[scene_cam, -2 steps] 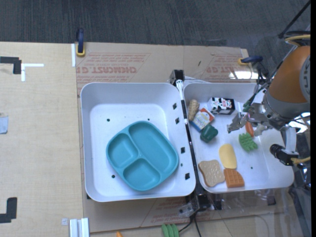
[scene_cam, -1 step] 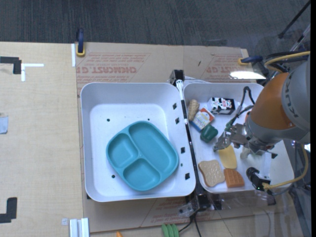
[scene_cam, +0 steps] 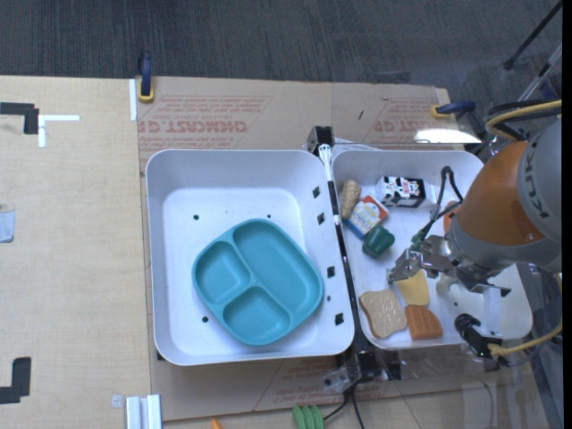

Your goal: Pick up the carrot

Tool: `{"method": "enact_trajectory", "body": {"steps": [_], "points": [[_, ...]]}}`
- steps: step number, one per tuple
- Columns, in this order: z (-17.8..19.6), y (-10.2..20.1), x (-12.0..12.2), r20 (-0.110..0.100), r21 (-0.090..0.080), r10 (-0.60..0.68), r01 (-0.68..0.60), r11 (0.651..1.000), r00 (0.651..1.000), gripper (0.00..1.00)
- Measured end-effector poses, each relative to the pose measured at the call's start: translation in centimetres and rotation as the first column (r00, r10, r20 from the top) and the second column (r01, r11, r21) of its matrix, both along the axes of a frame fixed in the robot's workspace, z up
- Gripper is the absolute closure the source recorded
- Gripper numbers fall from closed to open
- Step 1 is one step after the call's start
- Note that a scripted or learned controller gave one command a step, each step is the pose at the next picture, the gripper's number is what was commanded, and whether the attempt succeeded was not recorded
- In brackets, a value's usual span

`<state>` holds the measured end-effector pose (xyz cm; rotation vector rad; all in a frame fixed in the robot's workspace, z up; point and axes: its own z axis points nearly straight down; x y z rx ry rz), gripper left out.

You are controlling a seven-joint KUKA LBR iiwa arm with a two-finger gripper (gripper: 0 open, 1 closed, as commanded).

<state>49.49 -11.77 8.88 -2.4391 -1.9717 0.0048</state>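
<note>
An orange chunk [scene_cam: 424,323], which I take for the carrot, lies near the front edge of the right bin [scene_cam: 465,164]. It sits beside a slice of toast [scene_cam: 382,313] and just below a yellow cheese wedge [scene_cam: 413,290]. My gripper [scene_cam: 418,263] hangs over the top edge of the cheese wedge, a little behind the orange chunk, and the grey and orange arm comes in from the right. I see nothing held in it.
Also in the right bin are a black and white carton [scene_cam: 402,190], a beige roll [scene_cam: 349,195], a blue and orange packet [scene_cam: 366,214] and a green piece [scene_cam: 380,241]. The left bin [scene_cam: 170,239] holds a teal divided plate [scene_cam: 257,281].
</note>
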Motion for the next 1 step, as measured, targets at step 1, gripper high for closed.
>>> {"method": "enact_trajectory", "body": {"steps": [1], "points": [[9.97,5.76,-0.95,-0.001,-0.003,-0.017,0.017,1.000,1.000,0.00]]}}
